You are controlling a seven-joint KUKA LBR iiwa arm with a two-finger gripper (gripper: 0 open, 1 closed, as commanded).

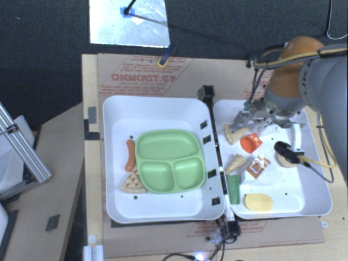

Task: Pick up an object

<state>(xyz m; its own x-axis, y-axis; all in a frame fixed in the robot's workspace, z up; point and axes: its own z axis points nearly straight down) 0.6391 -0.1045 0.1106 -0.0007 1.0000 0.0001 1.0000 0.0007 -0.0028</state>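
The worktop (60,145) carries two white bins side by side. The grey arm (321,86) comes in from the right and bends down over the far part of the right bin (304,189). Its jaws are low in that bin, near the wall shared with the left bin (157,110). I cannot tell whether the jaws are open or closed, and nothing shows between them.

Well to the left of the jaws, past the shared wall, a green divided plate (170,160) takes up most of the left bin. An orange sausage (130,154) and a waffle wedge (132,182) lie on the plate's far side from the jaws.

Things to pick lie in the right bin. A yellow oval (258,202) and a green stick (233,188) lie well in front of the jaws, towards the near rim. A pale cone (235,163) and a small orange-and-white box (258,166) lie between those and the jaws. A red piece (250,143) sits just in front of the jaws. Closest is a pale lump (230,136), right at the tip of the jaws by the wall; I cannot say whether they touch.
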